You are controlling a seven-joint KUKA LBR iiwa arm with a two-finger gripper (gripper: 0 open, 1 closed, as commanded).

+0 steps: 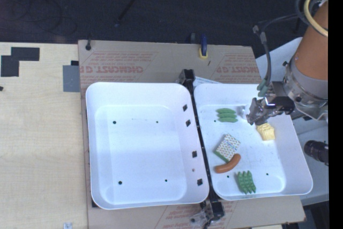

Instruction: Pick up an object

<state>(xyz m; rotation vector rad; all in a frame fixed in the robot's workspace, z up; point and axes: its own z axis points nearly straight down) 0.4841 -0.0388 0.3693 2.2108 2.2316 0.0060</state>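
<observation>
gripper [256, 113] low in right bin [300, 169], finger state: cannot tell | beside yellow block [266, 132] and green pea pod [226, 115] | risk: closing between them, grasping nothing

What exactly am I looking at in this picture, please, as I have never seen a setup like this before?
This is one camera fixed above a workbench, looking down at a slant. The grey machine with the orange band on the right is a robot arm; at its end is a two-finger gripper, its tool for grasping things. A program steers it, and its job here is to pick up an object.

On the bench sit two shallow white bins side by side. The left bin is the one farther from the arm. The right bin holds small toy-like items: a green pod-like piece, a yellow block, a checkered piece, an orange sausage-like piece and a ridged green piece.

The gripper hangs over the right bin, close beside the yellow block. I cannot see anything between its fingers.
</observation>
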